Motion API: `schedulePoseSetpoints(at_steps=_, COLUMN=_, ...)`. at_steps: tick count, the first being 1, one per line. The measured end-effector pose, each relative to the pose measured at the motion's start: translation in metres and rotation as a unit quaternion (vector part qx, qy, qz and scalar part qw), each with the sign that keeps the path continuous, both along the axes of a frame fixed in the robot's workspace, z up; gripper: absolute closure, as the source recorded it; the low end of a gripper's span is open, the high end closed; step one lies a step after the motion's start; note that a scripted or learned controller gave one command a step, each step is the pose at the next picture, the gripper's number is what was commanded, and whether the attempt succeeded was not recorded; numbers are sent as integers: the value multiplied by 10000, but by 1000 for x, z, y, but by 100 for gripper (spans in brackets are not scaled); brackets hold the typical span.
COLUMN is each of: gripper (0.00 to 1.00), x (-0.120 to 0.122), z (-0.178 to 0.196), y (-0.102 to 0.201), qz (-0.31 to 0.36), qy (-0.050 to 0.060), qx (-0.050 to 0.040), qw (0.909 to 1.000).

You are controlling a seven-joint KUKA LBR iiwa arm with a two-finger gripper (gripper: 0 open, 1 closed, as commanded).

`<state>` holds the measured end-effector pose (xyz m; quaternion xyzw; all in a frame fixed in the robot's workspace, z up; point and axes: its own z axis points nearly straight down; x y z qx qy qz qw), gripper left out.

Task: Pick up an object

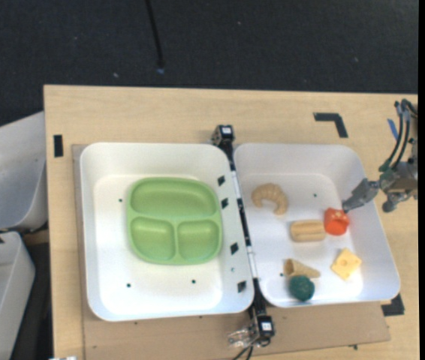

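On the pale wooden bench we see two shallow white plastic bins side by side, both with rounded corners and smooth glossy walls. At nine o'clock, the left bin carries a matte light-green plate, a rounded square moulded into three compartments, one wide above and two smaller below.

Toward three o'clock, the right bin holds six small toy foods. At its twelve o'clock lies a tan croissant, a curved crescent whose horns point down. Near the middle rests a beige bread roll, a stubby cylinder with its long axis running nine to three o'clock. Just beside its three o'clock end sits a glossy red tomato-like piece, round and without a clear long axis. At five o'clock lies a yellow cheese wedge, flat and dotted with holes. At six o'clock we find a small tan cone-shaped piece, its tip pointing toward nine o'clock, and just below it a dark green bumpy ball.

From three o'clock the grey metal claw slants down toward the red piece, its tip just at that piece's upper edge. We cannot tell how far it is open, nor whether it grips anything.
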<state>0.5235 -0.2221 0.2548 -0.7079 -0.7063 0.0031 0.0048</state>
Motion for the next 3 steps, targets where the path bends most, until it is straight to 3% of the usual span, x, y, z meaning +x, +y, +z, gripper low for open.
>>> schedulePoseSetpoints(at_steps=1, gripper=0, x=2, z=7, y=0, qz=18, qy=-58, qx=-18, qw=10000)
schedulePoseSetpoints(at_steps=3, gripper=0, x=14, z=-113, y=7, qz=1, qy=-36, qx=-14, qw=10000)
